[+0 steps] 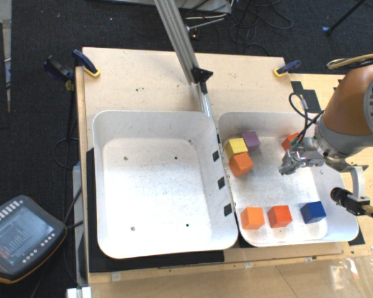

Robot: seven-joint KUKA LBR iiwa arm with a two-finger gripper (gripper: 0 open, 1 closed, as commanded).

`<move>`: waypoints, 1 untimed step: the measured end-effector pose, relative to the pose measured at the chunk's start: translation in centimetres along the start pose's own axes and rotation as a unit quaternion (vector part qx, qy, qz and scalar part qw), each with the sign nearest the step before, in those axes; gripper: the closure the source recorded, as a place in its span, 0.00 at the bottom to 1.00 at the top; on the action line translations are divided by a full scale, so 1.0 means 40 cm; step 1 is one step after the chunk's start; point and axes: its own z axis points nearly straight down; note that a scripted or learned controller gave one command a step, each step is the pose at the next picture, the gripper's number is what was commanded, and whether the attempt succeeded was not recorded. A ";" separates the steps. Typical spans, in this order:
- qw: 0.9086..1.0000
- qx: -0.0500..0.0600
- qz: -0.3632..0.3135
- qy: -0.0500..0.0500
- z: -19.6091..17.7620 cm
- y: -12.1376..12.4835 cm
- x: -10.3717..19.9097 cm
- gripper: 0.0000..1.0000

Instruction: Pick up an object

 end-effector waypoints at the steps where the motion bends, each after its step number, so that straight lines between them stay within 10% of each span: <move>1: 1.000 -0.001 0.000 -0.001 -0.134 0.006 -0.001 1.00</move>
